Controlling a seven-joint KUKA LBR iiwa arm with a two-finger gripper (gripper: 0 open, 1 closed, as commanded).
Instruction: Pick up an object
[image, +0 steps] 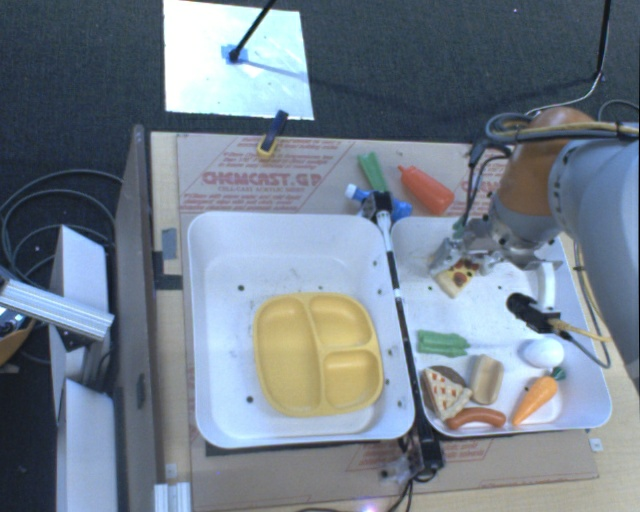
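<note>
My gripper (456, 262) hangs low in the upper part of the right bin (600, 400). A small yellow toy (456, 279) lies right beneath it, toward the frame's bottom (whether it is gripped, I cannot tell).

Looking down from above at a slant, fixed over the tabletop (300, 160). Far enough back to take in both white bins: left bin (220, 300), right bin (590, 400), side by side. Arm (585, 190) reaching in from the right edge. Floor visible beyond the top.
</note>
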